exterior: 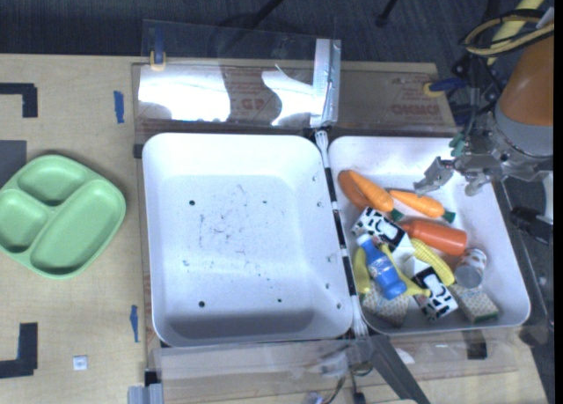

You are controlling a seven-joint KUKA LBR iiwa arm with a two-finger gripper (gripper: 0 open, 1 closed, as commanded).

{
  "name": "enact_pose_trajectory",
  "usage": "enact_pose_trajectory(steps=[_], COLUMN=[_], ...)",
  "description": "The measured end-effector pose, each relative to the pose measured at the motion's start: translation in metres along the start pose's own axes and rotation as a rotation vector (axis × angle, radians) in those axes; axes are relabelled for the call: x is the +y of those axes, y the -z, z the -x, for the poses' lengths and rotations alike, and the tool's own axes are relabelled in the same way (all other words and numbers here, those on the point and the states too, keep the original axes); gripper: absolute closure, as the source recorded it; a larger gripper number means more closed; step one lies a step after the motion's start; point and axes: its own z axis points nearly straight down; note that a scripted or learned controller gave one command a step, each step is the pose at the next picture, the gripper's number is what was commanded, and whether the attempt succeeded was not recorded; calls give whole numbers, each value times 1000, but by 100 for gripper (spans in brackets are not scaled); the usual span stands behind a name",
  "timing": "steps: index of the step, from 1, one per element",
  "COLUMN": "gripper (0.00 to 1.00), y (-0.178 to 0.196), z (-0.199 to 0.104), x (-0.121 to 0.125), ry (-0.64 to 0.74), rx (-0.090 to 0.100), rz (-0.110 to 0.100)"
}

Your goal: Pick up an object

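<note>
Approach step: pincer (pixel 453 175) spread, empty, above right bin (pixel 515 292); next, descend onto carrot (pixel 417 203) and pinch.

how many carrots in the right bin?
2. One carrot lies at the upper left of the pile, the other carrot just right of it, below the gripper. More may be buried in the pile.
</note>
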Motion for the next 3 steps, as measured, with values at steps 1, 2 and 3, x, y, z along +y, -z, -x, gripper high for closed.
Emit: enact_pose_trajectory(steps=[1, 2, 3], gripper=[0, 0, 0], y=[39, -70, -105], z=[20, 28, 72], x=[19, -15, -91], ry=[-1, 74, 112], rx=[-2, -1, 8], rz=[3, 1, 11])
